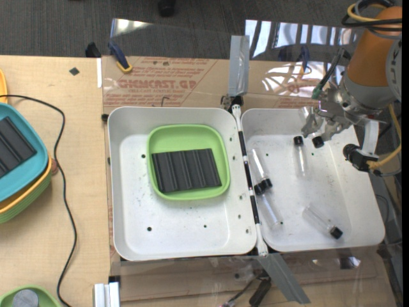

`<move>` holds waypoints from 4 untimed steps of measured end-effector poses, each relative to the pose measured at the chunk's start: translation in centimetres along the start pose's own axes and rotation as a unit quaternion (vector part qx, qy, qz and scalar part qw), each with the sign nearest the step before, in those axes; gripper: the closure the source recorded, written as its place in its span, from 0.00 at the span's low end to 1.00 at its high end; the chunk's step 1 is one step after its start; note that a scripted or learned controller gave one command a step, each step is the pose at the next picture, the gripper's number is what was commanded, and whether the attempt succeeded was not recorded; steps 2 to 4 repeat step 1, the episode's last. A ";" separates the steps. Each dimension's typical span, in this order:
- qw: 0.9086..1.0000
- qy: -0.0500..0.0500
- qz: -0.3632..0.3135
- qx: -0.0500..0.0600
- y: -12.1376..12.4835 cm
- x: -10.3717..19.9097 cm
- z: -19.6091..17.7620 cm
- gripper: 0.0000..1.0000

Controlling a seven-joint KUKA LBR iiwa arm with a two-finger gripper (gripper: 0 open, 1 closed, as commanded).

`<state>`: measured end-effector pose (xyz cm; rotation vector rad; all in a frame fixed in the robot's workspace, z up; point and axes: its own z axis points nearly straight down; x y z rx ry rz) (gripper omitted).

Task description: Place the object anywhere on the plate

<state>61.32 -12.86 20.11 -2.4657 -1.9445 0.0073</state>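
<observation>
At the far left edge of the desk [57, 248] sits a stack of trays, teal on top [22, 152], with a dark ridged pad in it; a black cable [64, 190] snakes across the wood just beside it; further right stands the left bin [128, 229], and in its upper middle lies the green plate [186, 139], square with rounded corners, carrying a black ridged mat [188, 170] that covers most of its floor; behind both bins lies a sheet of brown cardboard [166, 78] with red print, under a clear panel; the two bins touch along a central seam, and the right bin [358, 235] holds several clear tubes with black caps, well apart from the plate; one tube [258, 170] lies close to the seam with its cap toward the bin's middle; a second [271, 211] lies below it, nearer the front; a third [299, 155] rests in the upper middle with its cap toward the back wall; a fourth [323, 224] lies near the front right corner, cap pointing to the front; the gripper [317, 133] hangs over the bin's upper right part, just beside the third tube, below the arm's orange band [377, 59]; whether its fingers are parted or closed cannot be told, and no tube is seen between them.
</observation>
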 end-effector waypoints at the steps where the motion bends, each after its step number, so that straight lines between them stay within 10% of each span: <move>1: 1.000 0.000 0.000 0.000 0.0 0.0 0.0 0.00; 4: 1.000 0.000 0.000 0.000 0.0 0.0 0.0 0.00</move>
